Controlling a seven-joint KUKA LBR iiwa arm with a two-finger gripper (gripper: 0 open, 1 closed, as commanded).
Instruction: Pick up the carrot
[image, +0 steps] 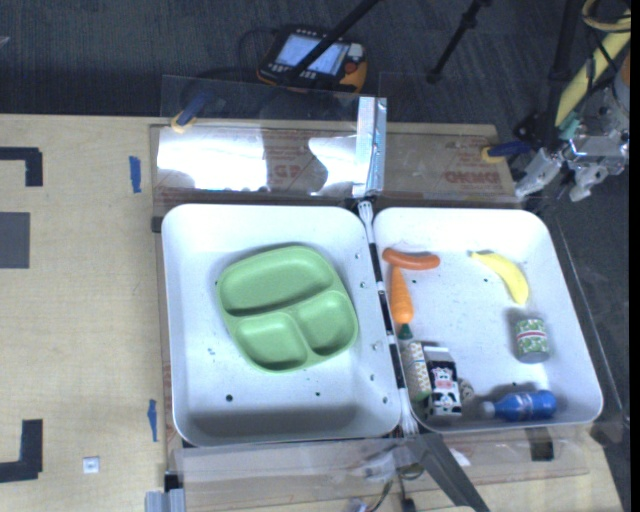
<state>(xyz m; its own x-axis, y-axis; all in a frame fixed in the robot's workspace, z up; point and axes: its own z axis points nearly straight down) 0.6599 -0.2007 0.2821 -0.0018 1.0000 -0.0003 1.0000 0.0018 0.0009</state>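
The carrot (400, 298), orange with a green stub at its near end, lies lengthwise along the left wall of the right bin (572, 300). It is just below an orange-red sausage (411, 259). My gripper (552, 186) hovers outside the bin, past its far right corner and well away from the carrot. It is open with nothing between its fingers.
The right bin also holds a banana (505, 275), a small green can (532, 337), a blue bottle (524, 405) and a small carton (440, 382). A green divided plate (288, 306) lies in the left bin (190, 330). A clear panel (260, 150) stands behind the bins.
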